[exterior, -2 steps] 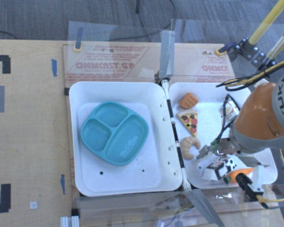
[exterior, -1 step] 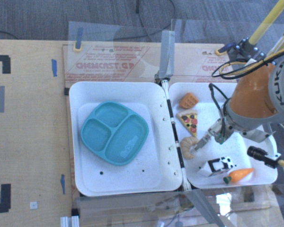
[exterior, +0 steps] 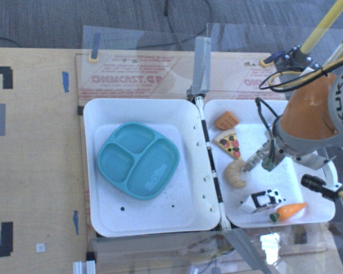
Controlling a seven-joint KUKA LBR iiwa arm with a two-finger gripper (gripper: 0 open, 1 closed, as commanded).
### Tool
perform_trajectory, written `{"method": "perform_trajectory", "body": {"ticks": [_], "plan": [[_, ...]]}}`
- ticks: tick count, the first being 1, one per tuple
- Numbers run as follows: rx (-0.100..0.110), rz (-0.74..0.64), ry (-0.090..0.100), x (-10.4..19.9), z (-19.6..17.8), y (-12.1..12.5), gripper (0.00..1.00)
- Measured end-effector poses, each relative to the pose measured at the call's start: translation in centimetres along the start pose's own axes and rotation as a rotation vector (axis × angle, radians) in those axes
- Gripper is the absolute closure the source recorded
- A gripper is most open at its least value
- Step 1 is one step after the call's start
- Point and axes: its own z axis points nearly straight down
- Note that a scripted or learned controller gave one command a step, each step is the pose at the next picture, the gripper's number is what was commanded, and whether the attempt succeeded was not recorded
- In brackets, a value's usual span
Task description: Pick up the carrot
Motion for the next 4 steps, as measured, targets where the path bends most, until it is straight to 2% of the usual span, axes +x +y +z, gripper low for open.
{"method": "perform_trajectory", "body": {"ticks": [1,3,4], "plan": [[0.003,0.250,-0.008,-0.1,0.9,1.9,1.00],[-0.002,0.610,-0.009,4.8,1.0,-3.3,1.00],[0.018,0.866,-0.001,10.2,-8.2,1.7,1.00]]}}
